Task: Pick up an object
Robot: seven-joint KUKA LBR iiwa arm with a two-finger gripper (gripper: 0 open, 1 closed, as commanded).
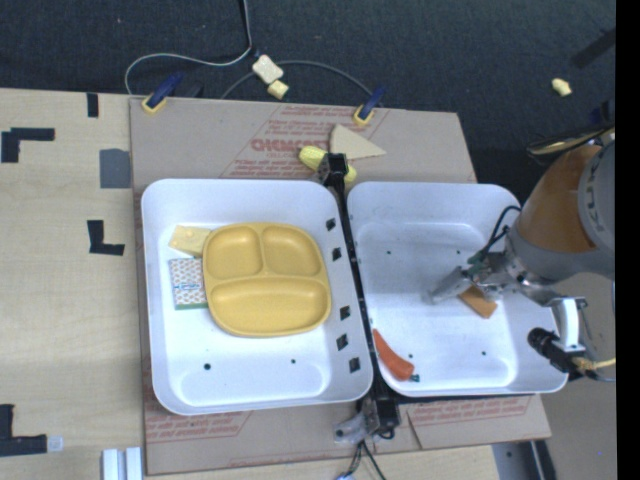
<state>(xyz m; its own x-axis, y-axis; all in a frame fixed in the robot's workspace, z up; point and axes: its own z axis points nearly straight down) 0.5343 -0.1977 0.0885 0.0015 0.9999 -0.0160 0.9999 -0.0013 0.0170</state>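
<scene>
My gripper [462,286] reaches in from the right and hangs low over the middle of the right bin [430,213]. A small orange-brown block [482,306] lies just below and to the right of the gripper tip, partly covered by it. An orange carrot-shaped piece [392,358] lies near the right bin's front left corner. In the left bin [160,298], a yellow divided plate [266,278] rests on the floor. A pale yellow wedge [187,238] and a small patterned card [186,282] sit at the plate's left side.
A black clamp strip [345,268] runs along the seam between the two bins. Behind the bins, a tan triangular piece [355,144] and a yellow object [313,155] rest on the cardboard sheet. Cables and clips lie further back.
</scene>
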